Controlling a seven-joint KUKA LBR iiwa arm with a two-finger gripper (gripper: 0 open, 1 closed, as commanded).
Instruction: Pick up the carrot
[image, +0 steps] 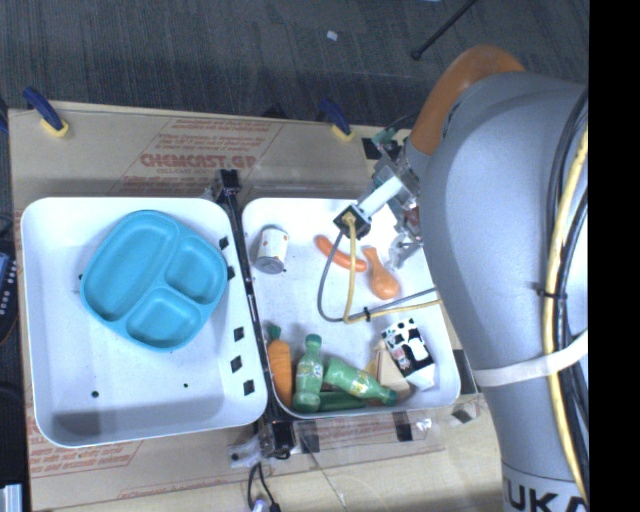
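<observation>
Seemingly well apart from the carrot (280, 372) by the right bin's (300, 215) near-left wall, the gripper (402, 240) should descend squarely over its middle

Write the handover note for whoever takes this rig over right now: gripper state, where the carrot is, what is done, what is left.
Gripper: over the right bin's upper right area; whether it is open or shut cannot be told from this view, and nothing is seen held in it.
Carrot: lying in the right bin by its left wall, near the bottom corner, beside the green bottles.
Left bin: holds the blue divided tray.
Done: nothing visible; the carrot is not picked up.
Left: bring the gripper across to the carrot, grasp it and lift it. The bottles crowd it, so the approach is probably tight.
</observation>
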